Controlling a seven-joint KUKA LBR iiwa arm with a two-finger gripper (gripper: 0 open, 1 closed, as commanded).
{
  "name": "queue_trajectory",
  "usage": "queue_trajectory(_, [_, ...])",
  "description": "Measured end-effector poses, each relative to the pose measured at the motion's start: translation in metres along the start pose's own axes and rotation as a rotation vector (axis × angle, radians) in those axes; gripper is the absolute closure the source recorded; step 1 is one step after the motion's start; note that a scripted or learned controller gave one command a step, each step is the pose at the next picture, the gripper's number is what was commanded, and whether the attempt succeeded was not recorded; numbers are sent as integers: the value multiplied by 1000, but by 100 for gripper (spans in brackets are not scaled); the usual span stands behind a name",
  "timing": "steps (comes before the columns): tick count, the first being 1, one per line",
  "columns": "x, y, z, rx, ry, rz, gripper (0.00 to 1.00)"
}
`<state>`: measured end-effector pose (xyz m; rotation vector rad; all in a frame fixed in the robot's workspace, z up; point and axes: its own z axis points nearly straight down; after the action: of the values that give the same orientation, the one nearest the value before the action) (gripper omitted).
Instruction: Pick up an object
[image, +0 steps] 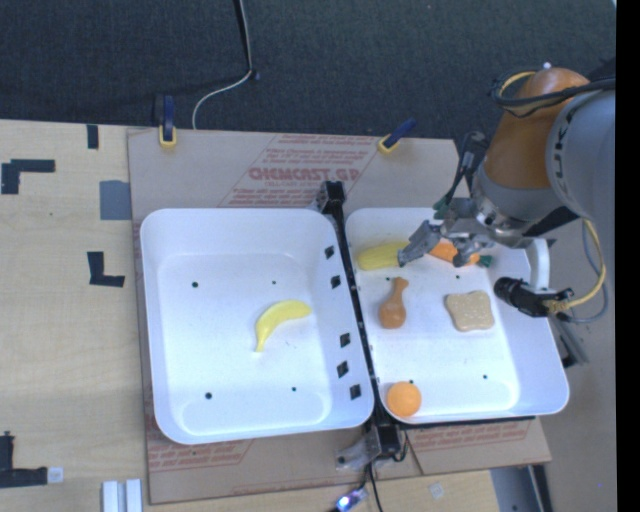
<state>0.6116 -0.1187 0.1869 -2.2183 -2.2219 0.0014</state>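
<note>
Orange piece at jaws, spread unclear

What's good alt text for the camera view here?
A grey arm's gripper hovers over the right bin beside a yellow piece; a drumstick, bread slice and orange lie there too. The left bin holds a banana.

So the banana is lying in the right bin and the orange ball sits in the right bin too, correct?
Not quite. The camera view shows the banana lying in the left bin, alone. The orange ball does sit in the right bin, near its front edge.
</note>
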Motion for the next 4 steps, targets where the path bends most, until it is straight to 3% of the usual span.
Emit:
queue_trajectory(1, [47,-33,-10,2,0,-1,0])
queue_trajectory(2, [33,-90,-151,-12,-2,2,0])
queue_trajectory(3, [21,-119,-323,-20,-4,1,0])
queue_trajectory(4, [116,-128,-350,-6,1,-10,0])
